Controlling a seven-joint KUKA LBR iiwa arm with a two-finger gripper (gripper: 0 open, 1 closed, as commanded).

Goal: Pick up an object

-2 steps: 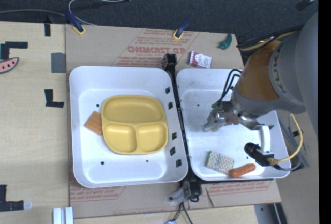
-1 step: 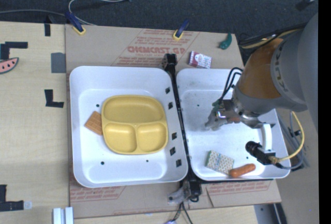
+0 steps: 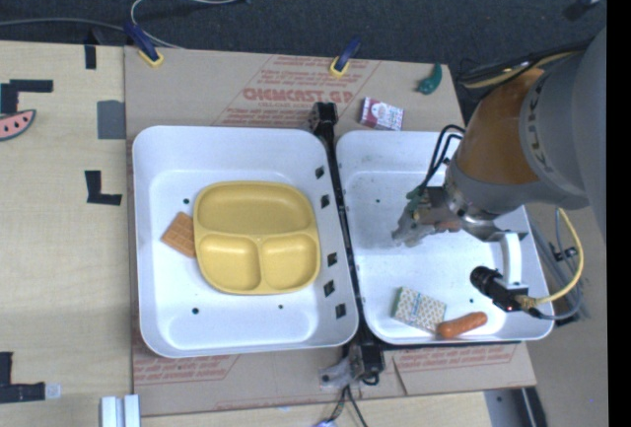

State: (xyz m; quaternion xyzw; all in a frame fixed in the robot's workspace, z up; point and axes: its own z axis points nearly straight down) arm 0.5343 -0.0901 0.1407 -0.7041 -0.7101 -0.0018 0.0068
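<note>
A brown cardboard sheet (image 3: 286,95) covers the bench, and two white bins sit on it side by side. Dark floor runs along the top.

The gripper (image 3: 409,228) hangs over the middle of the right bin (image 3: 380,169). From this far up, I cannot tell if it is open or closed, and nothing can be seen in its grip.

Below the gripper, near the front wall of the same bin, lies a small patterned sponge (image 3: 418,309). It lies flat and a bit turned. Just beside it, below and to the right of the gripper, is an orange carrot toy (image 3: 461,324). Its long side runs left to right, and its right end tips up a little.

Far to the left of the gripper, in the left bin (image 3: 158,317), rests a yellow tray (image 3: 257,236) with three sections. A tan cracker (image 3: 179,235) peeks out from under its left edge.

Above the gripper, outside the bins, a small red and white packet (image 3: 380,113) lies on the cardboard. Yellow clips (image 3: 345,63) hold the cardboard's top edge.
</note>
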